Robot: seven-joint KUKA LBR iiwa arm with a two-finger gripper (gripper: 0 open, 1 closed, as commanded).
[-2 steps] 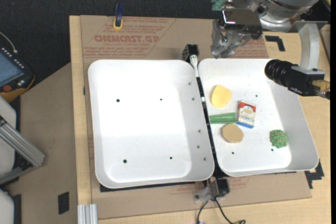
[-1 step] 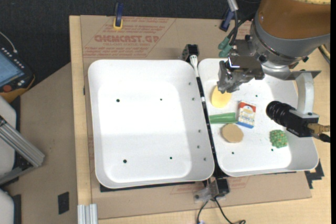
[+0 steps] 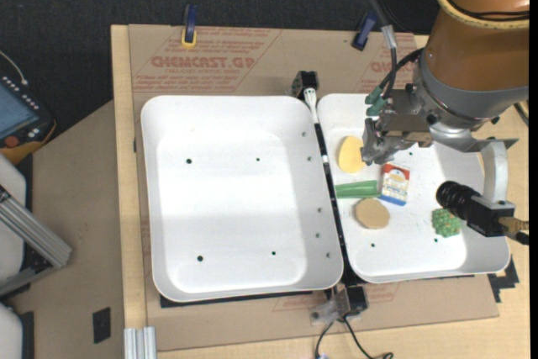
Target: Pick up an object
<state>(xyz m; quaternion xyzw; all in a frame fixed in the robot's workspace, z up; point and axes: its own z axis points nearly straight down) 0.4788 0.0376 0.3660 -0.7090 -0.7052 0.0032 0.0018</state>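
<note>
Camera view: you're seeing gripper (image 3: 372, 152) hanging in right bin (image 3: 420, 265), just beside yellow piece (image 3: 350, 154); its grip state you cannot tell. Green stick (image 3: 356, 189), small box (image 3: 395, 183), tan disc (image 3: 371, 214) lying nearby.

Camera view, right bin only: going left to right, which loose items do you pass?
Yellow oval piece → tan round piece → small red and white box → green bumpy piece. I left out the green stick: its span overlaps the first two.

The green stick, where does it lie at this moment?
The green stick lies in the right bin, close to that bin's left wall, just below the yellow oval piece and just above the round tan piece.
</note>
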